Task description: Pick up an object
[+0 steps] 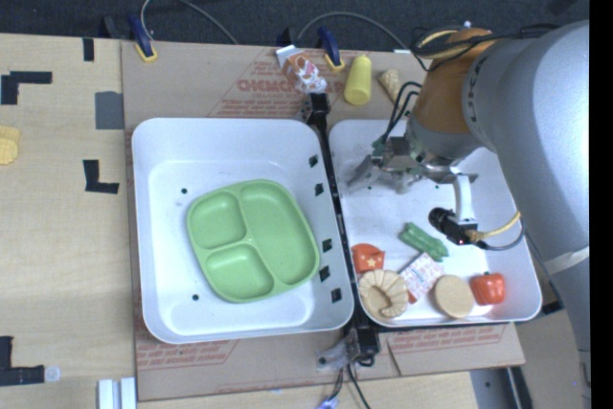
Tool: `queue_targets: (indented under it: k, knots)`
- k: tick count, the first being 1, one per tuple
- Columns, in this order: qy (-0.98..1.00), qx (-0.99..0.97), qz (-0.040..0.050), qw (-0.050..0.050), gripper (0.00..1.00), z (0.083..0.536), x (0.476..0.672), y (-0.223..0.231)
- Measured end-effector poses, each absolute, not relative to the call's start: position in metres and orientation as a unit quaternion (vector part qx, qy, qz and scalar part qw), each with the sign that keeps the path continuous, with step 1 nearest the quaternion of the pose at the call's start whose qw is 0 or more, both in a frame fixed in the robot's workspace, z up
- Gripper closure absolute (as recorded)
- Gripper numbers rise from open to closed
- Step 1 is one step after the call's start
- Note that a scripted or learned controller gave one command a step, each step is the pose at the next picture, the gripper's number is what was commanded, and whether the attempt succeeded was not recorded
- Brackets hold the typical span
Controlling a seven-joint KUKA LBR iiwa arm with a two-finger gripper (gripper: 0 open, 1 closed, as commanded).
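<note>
Two white bins sat side by side on the surface. The left bin (158, 206) held one green divided plate (251, 239) at frame centre. The right bin (512, 292) held six small things along its lower edge: one green piece (424, 240), one red piece (368, 257), one tan ridged pastry (383, 292), one white packet (421, 276), one pale round piece (454, 296) and one tomato (489, 287). The tool (383, 166) hung over the right bin's upper left, its two fingers splayed wide, holding nothing.
</note>
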State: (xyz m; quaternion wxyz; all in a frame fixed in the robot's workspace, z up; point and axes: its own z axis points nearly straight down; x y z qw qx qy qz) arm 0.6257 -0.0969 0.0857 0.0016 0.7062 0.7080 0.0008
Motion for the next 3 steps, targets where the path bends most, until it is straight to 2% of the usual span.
queue_targets:
  k: [1,2,3]
  knots:
    - [0.707,0.707,0.0002,0.002,0.00,0.087,0.605,-0.143]
    - [0.707,0.707,0.0007,0.003,0.00,0.087,0.554,-0.161]
    - [0.707,0.707,0.0005,0.004,1.00,0.097,0.555,-0.162]
